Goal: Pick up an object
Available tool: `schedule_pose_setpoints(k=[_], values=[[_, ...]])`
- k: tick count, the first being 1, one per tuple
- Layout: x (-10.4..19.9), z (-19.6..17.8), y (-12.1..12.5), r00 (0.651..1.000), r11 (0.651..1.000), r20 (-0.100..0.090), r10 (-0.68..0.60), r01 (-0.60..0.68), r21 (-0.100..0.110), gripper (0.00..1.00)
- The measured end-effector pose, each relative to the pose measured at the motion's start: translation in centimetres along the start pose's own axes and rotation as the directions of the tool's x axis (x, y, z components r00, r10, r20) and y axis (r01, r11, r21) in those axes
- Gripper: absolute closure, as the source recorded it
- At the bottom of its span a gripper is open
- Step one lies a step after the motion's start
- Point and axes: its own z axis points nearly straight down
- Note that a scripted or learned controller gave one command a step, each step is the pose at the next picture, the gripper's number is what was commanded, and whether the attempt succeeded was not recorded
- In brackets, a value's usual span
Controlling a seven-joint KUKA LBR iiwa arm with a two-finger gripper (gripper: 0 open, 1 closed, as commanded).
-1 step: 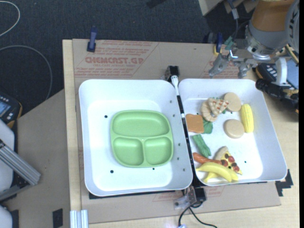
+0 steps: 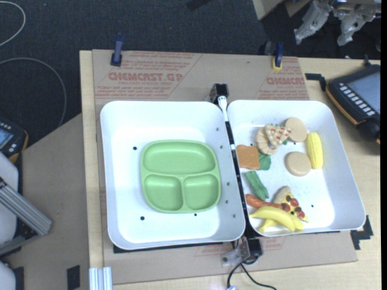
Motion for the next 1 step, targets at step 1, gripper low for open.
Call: schedule_pose_setpoints(k=[1], values=[[-3.37, -8.11, -1.13, 1.000, 1.000, 0.002, 0.007, -0.007, 0.007, 0.00]])
